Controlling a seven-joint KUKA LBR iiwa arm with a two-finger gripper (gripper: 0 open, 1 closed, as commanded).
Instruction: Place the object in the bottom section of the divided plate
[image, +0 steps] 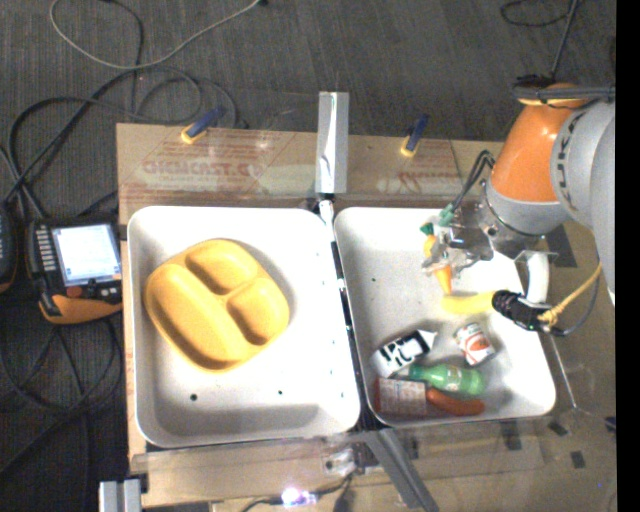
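Note:
The yellow divided plate (218, 302) lies in the left bin (160, 410), with two small sections at its far side and one large section at its near side. My gripper (444, 250) hangs over the far part of the right bin (380, 260). Its fingers are shut on a small orange carrot-like toy (438, 266) with a green top (429, 231), held roughly upright at the gripper's left side. The toy appears lifted off the bin floor, well to the right of the plate.
In the right bin lie a yellow item (466, 297) just below the gripper, a black-and-white carton (405, 349), a red-and-white can (477, 343), a green bottle (447, 378), a red sausage (455, 404) and a flat packet (400, 395). A ridge (342, 300) separates the bins.

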